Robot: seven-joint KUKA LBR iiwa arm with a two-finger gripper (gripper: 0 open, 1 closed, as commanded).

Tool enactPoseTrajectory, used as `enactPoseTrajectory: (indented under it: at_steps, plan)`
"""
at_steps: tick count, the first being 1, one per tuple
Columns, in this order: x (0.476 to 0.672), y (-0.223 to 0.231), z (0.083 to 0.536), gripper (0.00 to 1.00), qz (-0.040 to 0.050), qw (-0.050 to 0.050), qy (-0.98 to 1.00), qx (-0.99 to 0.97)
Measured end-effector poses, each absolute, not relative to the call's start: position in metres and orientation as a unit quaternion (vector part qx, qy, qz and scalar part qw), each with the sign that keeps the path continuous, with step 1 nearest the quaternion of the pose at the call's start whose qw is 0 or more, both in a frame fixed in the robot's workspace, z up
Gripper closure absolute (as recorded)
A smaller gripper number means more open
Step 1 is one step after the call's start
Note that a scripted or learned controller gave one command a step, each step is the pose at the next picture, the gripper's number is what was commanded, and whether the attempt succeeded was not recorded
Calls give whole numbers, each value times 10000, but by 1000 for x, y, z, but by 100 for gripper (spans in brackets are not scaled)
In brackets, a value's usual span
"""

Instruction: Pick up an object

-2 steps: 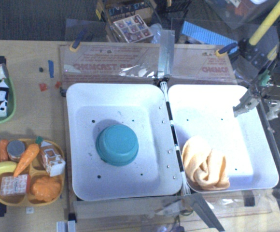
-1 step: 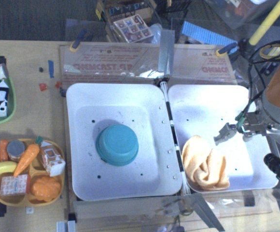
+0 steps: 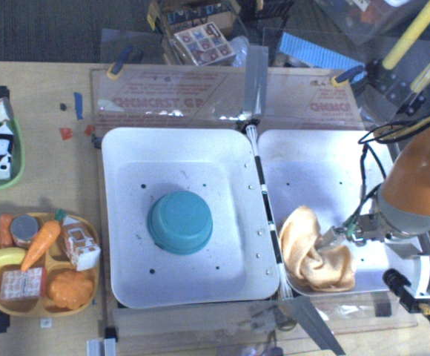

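The wooden bench [image 3: 52, 95] bears two white bins [image 3: 118, 199], a yellow toy-food tray [image 3: 89, 225] and a green dish [image 3: 15, 173].

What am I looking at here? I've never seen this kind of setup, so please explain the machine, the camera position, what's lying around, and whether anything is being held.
This is a single picture from a camera fixed above a bench, looking down at a slant. The grey machine with the orange band at the right is a robot arm; its tool is the grasping end, reaching into the right bin. Two shallow white bins sit side by side. The left bin holds an upturned teal bowl. The right bin holds a crumpled tan cloth in its near left corner. The tool is right at the cloth, touching or nearly touching its folds, but the picture is too coarse to tell whether it has actually gripped it. On the far left of the bench, outside the bins, sit a yellow tray of toy food and a green dish.
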State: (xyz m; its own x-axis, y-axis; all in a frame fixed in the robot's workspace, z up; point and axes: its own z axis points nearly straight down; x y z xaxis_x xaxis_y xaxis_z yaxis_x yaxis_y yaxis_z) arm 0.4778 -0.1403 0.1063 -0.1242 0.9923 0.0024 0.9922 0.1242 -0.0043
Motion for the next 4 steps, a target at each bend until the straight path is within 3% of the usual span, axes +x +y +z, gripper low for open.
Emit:
enactPoseTrajectory:
  at_steps: [1, 2, 3, 4]
  plan:
    - [477, -142, 114, 100, 13, 31, -7483, -6633]
    - [477, -142, 114, 0, 14, 32, -7484, -6633]
    - [481, -107, 89, 0, -18, -29, -7198, -6942]
    - [482, -106, 98, 100, -35, -20, -7187, -6954]
